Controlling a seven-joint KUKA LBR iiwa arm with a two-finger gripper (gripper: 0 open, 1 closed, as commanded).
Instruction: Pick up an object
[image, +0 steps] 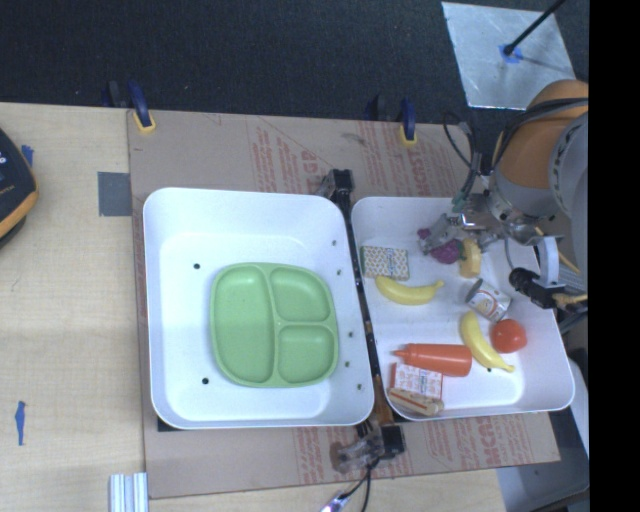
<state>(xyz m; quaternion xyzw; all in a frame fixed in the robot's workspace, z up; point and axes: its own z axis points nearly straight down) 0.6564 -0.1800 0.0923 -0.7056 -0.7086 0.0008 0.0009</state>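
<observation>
Seen from the fixed overhead camera, the gripper (462, 228) is placed over the far part of the right bin (545, 400), at the end of the grey arm (545, 140) that enters from the right. Whether anything is clasped cannot be told from this slant, since the metal of the wrist and a tangle of cables cover the tip.

Right at that tip a small purple thing (437, 243) is found, with a pale yellow piece (469, 260) touching it on the near side. These two are judged the likeliest targets, as they lie directly under or just beside the tool, toward the near-left of it.

Further objects are spread nearer the camera: a banana (408, 291) lying crosswise, its long axis running left to right, a patterned packet (385, 262) just beyond it, a crumpled silvery wrapper (487, 300), a second banana (483, 343) set on a diagonal, a red ball (508, 335) touching it, an orange bottle (434, 359) lying on its side, and a snack packet (414, 386) by the near wall.

The left bin (175, 300) is occupied by a green divided plate (273, 323), well apart from the tool.
</observation>
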